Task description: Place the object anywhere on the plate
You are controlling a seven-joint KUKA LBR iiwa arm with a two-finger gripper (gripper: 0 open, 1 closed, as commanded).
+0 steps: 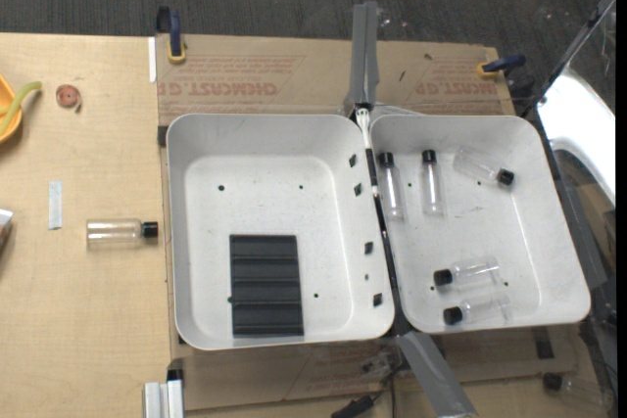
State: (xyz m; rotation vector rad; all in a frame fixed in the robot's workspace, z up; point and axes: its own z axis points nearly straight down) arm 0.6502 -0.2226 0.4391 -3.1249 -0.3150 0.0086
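Reddish print runs across the cardboard [323, 78] under the top edge of both bins. It seems to start with "CHEM"; the rest cannot be read for sure.

The left bin [176, 210] holds the plate [265, 286], a black ribbed rectangle lying flat at the lower middle of its floor. The right bin [570, 240] holds five clear vials with black caps, all lying on their sides:
- Two lie side by side at its upper left [390, 183] [429, 181].
- One lies tilted at the upper right [482, 169].
- Two lie near the bottom [468, 273] [475, 310].

All five are well apart from the plate, with the bin walls between them.

A grey bar [364, 54] stands at the top of the seam where the bins meet, and small black clips [374, 245] dot that seam. Two blue-and-yellow clamps [171, 34] [500, 67] grip the cardboard's top edge.

At frame left, a sixth vial [120, 230] lies on the bare bench [88, 328]. Near it are a white strip [55, 206], a small reddish disc [67, 96] and a yellow thing [10, 108] cut off by the edge.

Whether the hand is apart or together cannot be told.
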